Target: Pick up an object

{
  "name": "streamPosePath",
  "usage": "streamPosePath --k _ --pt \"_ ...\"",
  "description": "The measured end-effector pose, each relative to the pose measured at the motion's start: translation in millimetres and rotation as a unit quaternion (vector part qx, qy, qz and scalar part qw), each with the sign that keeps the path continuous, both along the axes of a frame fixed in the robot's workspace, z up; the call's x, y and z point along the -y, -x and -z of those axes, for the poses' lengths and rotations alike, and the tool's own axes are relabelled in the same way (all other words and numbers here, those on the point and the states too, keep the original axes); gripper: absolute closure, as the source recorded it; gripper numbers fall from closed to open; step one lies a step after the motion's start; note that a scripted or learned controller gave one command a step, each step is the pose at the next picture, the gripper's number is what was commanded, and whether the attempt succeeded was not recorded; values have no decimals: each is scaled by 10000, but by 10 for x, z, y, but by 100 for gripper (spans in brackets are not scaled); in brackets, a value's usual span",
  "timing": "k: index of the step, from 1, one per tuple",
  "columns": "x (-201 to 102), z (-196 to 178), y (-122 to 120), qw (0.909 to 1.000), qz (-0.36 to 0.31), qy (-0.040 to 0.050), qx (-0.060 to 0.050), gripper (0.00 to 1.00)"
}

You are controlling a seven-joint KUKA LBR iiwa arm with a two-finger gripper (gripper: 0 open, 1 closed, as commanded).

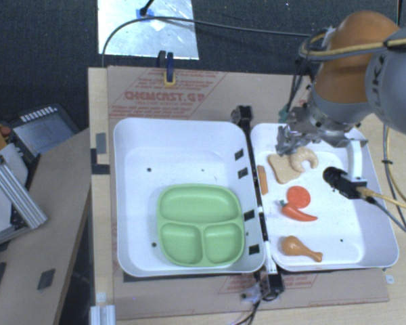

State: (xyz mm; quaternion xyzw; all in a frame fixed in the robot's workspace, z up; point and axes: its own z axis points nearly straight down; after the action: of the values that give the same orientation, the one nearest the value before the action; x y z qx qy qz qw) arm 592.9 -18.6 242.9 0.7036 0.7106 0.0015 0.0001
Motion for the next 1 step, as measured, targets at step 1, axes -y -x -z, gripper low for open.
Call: streamPosePath --k 1 --pt "-487 14 38 10000 2 1 -7 100"
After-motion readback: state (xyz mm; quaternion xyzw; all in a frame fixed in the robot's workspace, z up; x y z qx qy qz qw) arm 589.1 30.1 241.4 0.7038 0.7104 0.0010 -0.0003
